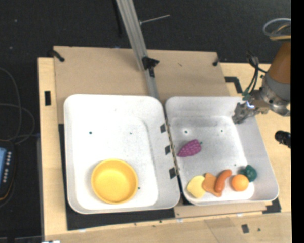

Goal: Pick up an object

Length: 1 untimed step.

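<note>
The gripper (241, 113) hung over the upper right rim of the right bin (213, 110), and whether it was open or closed could not be told from this view; nothing could be seen held in it. Behind it the grey arm (276, 85), with its orange band, reached in from the right.

The objects lay well apart from the gripper. Nearest was a purple bunch of grapes (190, 148), alone near the bin's middle, toward its left side. The rest were crowded along the near wall: a pale yellow piece (195, 186) at the left, then an orange piece (209, 184) touching it, a reddish-orange sausage shape (222, 180) leaning across that one, a round orange fruit (239, 182) just beside it, and a dark green item (250, 172) at the right end (too small to identify).

In the left bin (111, 120), a yellow bowl (114, 180) sat upright near the front left corner.
</note>
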Each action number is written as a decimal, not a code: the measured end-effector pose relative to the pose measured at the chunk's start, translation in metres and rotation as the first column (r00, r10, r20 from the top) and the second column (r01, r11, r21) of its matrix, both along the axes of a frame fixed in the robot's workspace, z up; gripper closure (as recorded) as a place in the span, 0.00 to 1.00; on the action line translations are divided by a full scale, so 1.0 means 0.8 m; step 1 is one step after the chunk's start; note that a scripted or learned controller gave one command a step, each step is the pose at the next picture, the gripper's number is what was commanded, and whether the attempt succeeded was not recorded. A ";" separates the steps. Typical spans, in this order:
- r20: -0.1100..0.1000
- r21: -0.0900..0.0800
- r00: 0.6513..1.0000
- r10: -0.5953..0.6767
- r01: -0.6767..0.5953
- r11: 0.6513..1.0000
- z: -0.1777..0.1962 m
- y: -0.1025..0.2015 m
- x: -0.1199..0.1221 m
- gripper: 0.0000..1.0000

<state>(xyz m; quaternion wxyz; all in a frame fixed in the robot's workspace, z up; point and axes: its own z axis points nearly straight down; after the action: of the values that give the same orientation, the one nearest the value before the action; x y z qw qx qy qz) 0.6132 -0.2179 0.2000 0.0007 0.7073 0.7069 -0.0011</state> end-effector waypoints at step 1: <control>0.002 0.004 1.000 0.007 -0.007 1.000 0.020 0.060 0.003 1.00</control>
<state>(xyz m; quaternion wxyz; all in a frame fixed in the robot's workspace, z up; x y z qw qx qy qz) 0.6152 -0.1696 0.2156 0.0002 0.7049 0.7093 0.0011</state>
